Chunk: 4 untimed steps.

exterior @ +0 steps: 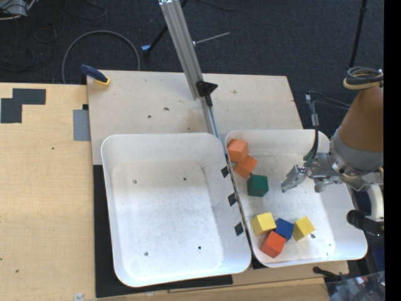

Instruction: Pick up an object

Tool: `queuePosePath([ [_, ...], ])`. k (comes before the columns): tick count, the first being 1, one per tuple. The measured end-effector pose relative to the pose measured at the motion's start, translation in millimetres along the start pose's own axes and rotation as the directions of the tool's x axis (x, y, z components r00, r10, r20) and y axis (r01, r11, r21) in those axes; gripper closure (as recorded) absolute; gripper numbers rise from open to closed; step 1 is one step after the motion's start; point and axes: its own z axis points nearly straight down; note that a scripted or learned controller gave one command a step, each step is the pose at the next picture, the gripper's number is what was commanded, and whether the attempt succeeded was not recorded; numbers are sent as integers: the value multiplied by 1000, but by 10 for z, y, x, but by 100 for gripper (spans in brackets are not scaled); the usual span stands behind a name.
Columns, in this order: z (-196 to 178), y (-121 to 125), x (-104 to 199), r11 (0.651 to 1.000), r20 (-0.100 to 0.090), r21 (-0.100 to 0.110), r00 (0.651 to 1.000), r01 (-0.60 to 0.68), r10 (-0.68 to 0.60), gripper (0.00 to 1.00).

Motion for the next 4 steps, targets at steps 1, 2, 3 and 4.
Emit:
queuePosePath([
  [1, 1158, 334, 422, 1000, 0, 0, 1000, 7, -7, 0],
  [2, 1133, 899, 391, 1000, -7, 2, 1000, 13, -13, 0],
  [3, 1122, 11, 196, 1000, 0, -3, 1000, 2, -2, 0],
  [4, 1123, 24, 196, 1000, 0, -2, 1000, 2, -2, 0],
])
